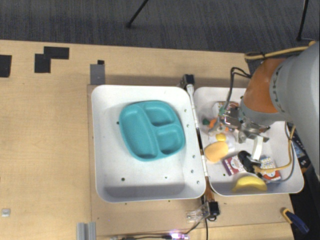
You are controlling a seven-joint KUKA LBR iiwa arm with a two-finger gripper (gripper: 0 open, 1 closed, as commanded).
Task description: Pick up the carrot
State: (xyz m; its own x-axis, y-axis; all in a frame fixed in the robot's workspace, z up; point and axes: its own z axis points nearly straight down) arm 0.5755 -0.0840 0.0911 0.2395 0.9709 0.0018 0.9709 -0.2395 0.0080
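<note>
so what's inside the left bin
The left bin holds a teal divided tray, lying flat with its three compartments bare. The bin floor directly under the tray is covered and cannot be seen.

You've got a teal divided tray (151, 129) in the left bin (105, 184); banana (250, 183) and yellow lemon-like fruit (215, 152) in the right bin (295, 181).

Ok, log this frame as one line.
arm: over right white bin | small orange carrot: in bin, not gripped | teal divided plate: left bin
</note>
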